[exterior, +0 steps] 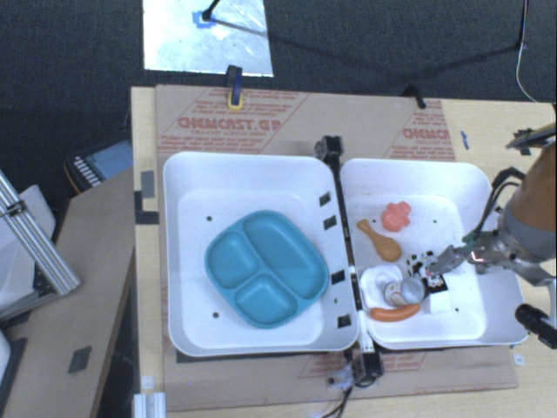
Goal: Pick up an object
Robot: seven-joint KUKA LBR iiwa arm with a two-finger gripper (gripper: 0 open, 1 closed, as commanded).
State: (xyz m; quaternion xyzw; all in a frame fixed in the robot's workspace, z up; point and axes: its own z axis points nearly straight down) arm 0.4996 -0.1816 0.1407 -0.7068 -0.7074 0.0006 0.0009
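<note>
Two white bins sit side by side on the surface [383, 116], which is covered by cardboard sheets with red print.

Left bin [187, 181]: holds one blue divided plate [265, 268] with three compartments, lying flat near the bin's centre.

Right bin [466, 181]: holds several small objects, all in the left half.
- A pink toy [397, 216] lies toward the far side, apart from the others.
- A tan drumstick-shaped toy [379, 240] lies just below and left of the pink toy, angled with its thin end toward the bin divider.
- A white cup [379, 284] lies near the front left corner, with a metallic round object [409, 291] touching its right side.
- An orange sausage-shaped toy [394, 313] lies just in front of the cup, close to the bin's front wall.

The arm [531, 203] enters from the right over the right bin. The gripper [428, 266] is low in the bin, just right of the cup and above the metallic object. Whether its fingers are open or closed cannot be determined; nothing is visibly held between them.
</note>
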